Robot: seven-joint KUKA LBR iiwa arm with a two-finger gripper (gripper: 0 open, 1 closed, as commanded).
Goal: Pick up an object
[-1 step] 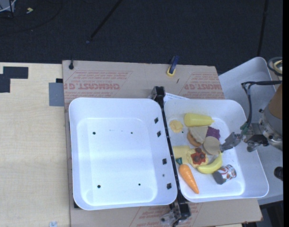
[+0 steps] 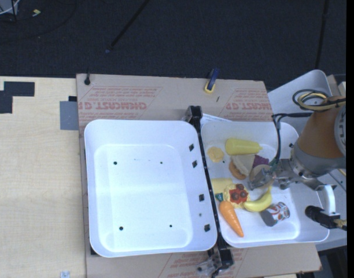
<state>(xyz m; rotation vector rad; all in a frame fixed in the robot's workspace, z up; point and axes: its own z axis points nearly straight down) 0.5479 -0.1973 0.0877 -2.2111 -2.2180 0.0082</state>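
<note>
From the overhead camera: two white bins sit side by side, the left bin (image 2: 142, 184) and the right bin (image 2: 307, 227), and all the clutter sits in the right one. The gripper (image 2: 260, 177) is down among the objects; whether it is released or clenched, I cannot tell, since the wrist and the clutter hide its tips.

Counting round it: one banana (image 2: 259, 203), one carrot (image 2: 231, 218), one long yellow piece (image 2: 242, 146), one small pale round piece (image 2: 215, 153), one dark can with a white label (image 2: 275, 214), and one red-and-dark lump (image 2: 239, 195).

The banana lies just below the gripper, bright yellow and curved, its long axis running from lower left up to the right. The carrot is below and to the left of the gripper, orange, tapered, its point aimed toward the lower right. The long yellow piece lies above and to the left of the gripper, lengthwise across the bin. The can sits below and to the right, near the banana's end.
</note>
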